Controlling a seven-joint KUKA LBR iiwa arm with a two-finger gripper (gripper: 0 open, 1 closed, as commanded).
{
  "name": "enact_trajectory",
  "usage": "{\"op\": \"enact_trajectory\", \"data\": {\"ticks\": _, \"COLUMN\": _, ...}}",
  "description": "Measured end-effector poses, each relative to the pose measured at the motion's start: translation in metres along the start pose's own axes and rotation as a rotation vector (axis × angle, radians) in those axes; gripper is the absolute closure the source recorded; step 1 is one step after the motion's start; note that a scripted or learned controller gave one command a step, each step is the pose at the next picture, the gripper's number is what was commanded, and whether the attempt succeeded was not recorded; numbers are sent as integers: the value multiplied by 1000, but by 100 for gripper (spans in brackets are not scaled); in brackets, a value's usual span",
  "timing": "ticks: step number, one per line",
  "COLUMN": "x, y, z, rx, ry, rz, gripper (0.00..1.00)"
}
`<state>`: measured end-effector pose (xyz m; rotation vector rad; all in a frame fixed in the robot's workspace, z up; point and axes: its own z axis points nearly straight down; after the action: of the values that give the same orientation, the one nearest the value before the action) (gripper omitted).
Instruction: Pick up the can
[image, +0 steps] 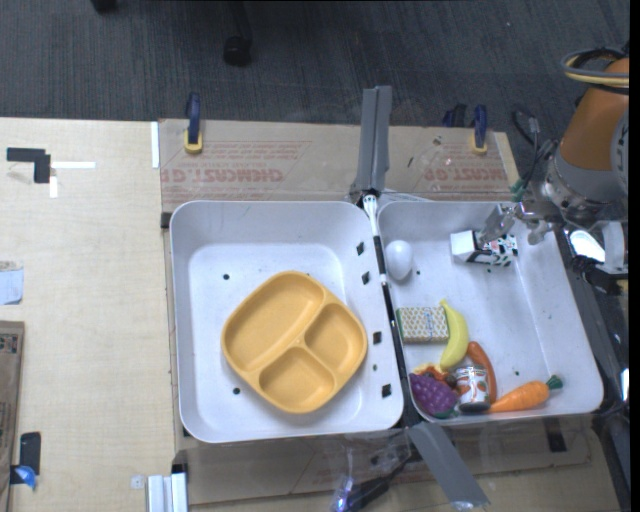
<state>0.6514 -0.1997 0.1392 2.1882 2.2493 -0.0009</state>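
While the arm (590, 130) leans in from the right, its gripper (497, 240) hangs low over the far end of the right bin (560, 300), and how wide its fingers stand I cannot tell; they blur into the small white and black pieces around them. A small white block (462, 244) sits just beside the gripper on its left, touching or nearly so.

And the can (471, 386)? It's well apart from the gripper, down at the near end of the same bin, packed in tight. A bunch of purple grapes (432, 389) presses against it on the left, an orange carrot (522, 396) lies just to its right, and a reddish sausage shape (483, 362) curves along its back. Just beyond that, nearer the gripper, lie a yellow banana (456, 338) and a speckled sponge (421, 324). A white egg (399, 258) rests by the divider, off to the gripper's left.

Over in the left bin (200, 300), a yellow divided plate (293, 341) lies flat, far from the gripper.
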Motion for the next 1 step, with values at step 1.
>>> {"op": "enact_trajectory", "data": {"ticks": 1, "x": 22, "y": -57, "z": 48, "rx": 5, "ry": 3, "rz": 38, "gripper": 0}}
